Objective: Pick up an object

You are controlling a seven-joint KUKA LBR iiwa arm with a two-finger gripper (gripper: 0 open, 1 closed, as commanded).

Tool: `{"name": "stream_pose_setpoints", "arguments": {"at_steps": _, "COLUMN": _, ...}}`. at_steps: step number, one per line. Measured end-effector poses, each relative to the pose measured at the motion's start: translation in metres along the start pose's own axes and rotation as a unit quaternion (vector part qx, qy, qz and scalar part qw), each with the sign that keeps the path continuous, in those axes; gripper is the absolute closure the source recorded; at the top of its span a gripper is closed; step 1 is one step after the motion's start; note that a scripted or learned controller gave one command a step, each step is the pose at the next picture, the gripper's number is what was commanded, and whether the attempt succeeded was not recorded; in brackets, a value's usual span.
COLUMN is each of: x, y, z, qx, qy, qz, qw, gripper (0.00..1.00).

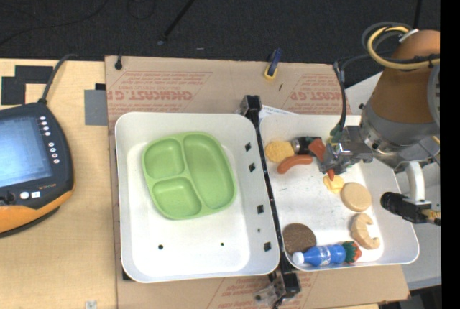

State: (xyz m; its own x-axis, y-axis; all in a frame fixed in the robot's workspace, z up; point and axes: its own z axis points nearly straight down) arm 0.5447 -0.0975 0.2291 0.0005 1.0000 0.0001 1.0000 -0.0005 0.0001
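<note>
Over the right-hand shallow white bin (402, 246), toward its three o'clock side, hangs the grey arm with its orange band, and the two-finger gripper (336, 160) sits low near the bin's centre. Whether it is open or closed I cannot tell from this angle, and nothing is visibly clasped.

Just at the gripper's nine o'clock lies a reddish-orange sausage-shaped toy (294, 164), with a yellow rounded toy piece (279, 150) touching it at ten o'clock. At six o'clock, just beside the gripper, are a small yellow lump (333, 183) and a tan round biscuit-like disc (355, 196). Farther toward six o'clock lie a tan curved croissant-shaped piece (365, 230), a dark brown round disc (299, 236) and a small blue plastic bottle (323, 255) on its side.

At nine o'clock, the left white bin (136, 243) holds a green three-compartment plastic plate (188, 175).
</note>
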Motion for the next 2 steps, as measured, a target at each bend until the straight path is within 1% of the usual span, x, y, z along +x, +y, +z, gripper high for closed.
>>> {"name": "stream_pose_setpoints", "arguments": {"at_steps": 1, "x": 0.041, "y": 0.047, "z": 0.003, "qx": 0.0, "qy": 0.001, "qz": -0.002, "qw": 1.0, "gripper": 1.0}}
{"name": "stream_pose_setpoints", "arguments": {"at_steps": 2, "x": 0.067, "y": 0.092, "z": 0.012, "qx": 0.0, "qy": 0.0, "qz": -0.001, "qw": 1.0, "gripper": 1.0}}
